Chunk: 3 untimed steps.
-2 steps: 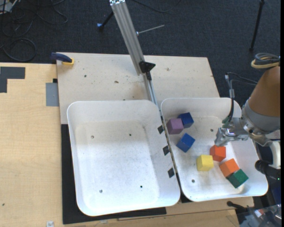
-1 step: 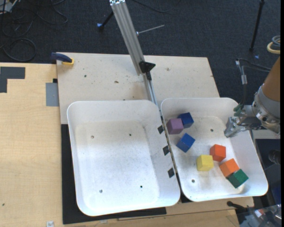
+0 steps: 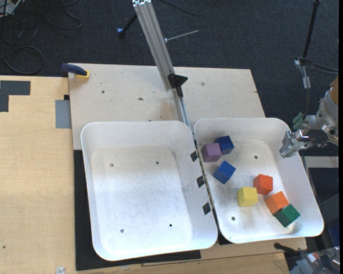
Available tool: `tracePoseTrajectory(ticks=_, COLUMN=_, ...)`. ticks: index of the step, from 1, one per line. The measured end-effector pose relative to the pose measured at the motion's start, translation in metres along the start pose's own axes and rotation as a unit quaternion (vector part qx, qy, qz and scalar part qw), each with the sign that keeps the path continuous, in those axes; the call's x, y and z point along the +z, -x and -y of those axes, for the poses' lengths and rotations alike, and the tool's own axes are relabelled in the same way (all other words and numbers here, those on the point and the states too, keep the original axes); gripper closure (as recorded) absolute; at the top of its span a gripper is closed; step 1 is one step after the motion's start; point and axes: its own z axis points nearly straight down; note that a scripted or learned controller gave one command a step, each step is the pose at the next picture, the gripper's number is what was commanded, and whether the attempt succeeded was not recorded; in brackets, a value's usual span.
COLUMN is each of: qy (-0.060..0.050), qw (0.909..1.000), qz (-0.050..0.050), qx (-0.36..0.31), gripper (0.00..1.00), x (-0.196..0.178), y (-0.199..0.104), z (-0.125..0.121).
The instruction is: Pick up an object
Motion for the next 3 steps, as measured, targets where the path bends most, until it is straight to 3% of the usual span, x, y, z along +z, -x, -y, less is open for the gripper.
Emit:
tracePoseTrajectory(ticks=2, qy=-0.004, qw=1.0000, qz=-0.001, qx=-0.001, gripper=1.00, x=0.039, y=-0.086, z=-0.038)
tracePoseTrajectory(ticks=3, qy=-0.004, qw=1.0000, qz=-0.002, qx=-0.002, gripper=1.00, x=0.050, y=-0.140, z=-0.043)
